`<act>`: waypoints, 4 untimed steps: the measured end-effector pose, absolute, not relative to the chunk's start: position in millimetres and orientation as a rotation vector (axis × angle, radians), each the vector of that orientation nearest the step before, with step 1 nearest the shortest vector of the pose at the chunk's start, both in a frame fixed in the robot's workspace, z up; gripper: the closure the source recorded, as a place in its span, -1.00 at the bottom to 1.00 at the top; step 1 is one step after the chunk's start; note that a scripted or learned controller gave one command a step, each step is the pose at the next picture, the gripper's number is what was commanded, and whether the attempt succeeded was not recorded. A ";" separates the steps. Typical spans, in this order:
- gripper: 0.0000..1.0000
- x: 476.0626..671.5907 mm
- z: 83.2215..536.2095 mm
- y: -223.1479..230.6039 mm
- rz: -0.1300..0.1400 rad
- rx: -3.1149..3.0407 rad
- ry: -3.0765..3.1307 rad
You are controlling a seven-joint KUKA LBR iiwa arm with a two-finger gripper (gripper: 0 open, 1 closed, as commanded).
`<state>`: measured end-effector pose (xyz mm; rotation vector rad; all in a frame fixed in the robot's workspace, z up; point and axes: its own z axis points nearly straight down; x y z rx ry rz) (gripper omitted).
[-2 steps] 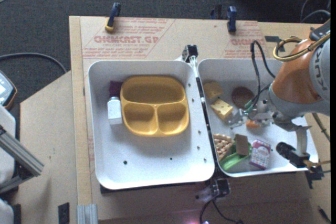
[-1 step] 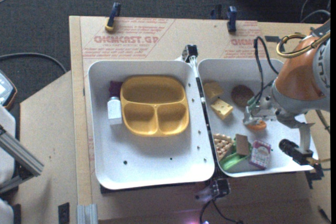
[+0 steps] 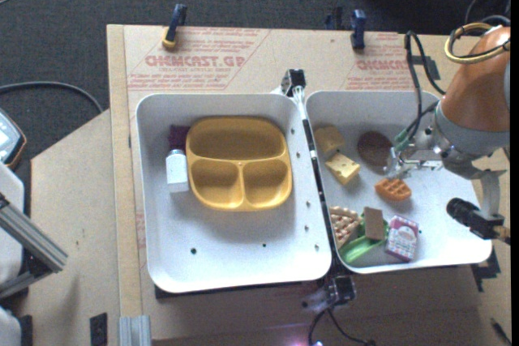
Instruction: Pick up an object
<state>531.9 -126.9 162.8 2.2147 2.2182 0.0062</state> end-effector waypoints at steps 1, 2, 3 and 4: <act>1.00 534.5 207.5 -121.5 0.006 2.215 2.218; 1.00 535.6 226.1 -121.5 0.004 2.216 2.219; 1.00 524.7 215.6 -72.1 0.000 2.220 2.230; 1.00 512.5 210.8 -20.7 -0.002 2.220 2.230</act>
